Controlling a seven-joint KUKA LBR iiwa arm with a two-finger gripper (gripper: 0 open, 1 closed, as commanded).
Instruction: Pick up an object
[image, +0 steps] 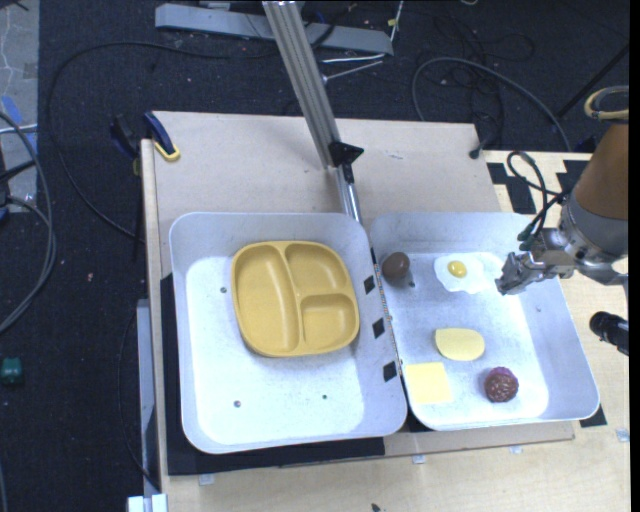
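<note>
Two shallow white bins sat side by side on the bench, the left bin (200, 400) carrying a yellow divided tray (296, 298) with three compartments, set toward its upper middle. The right bin (570, 385) held five small toy foods, any of which could serve as the thing to pick up: a brown rounded piece (397, 266) near its upper left corner, a fried egg (463, 272) with a yellow yolk just to the right of that, a pale yellow oval piece (460, 345) near the middle, a flat yellow square (428, 383) just below and to the left of the oval, and a dark red knobbly ball (501, 385) toward the lower right. The arm (605, 200) (grey, with its orange band showing above the wrist) reached in from the right edge, and its gripper (512, 278) hung over the upper right part of the right bin, just beside the right edge of the fried egg. The dark fingertips were small and blurred at that spot, so whether the jaws stood apart or together could not be told, and nothing was visibly caught between them. A slanted metal pole (310, 90) ran from the top of the view down to the gap between the two bins.
</note>
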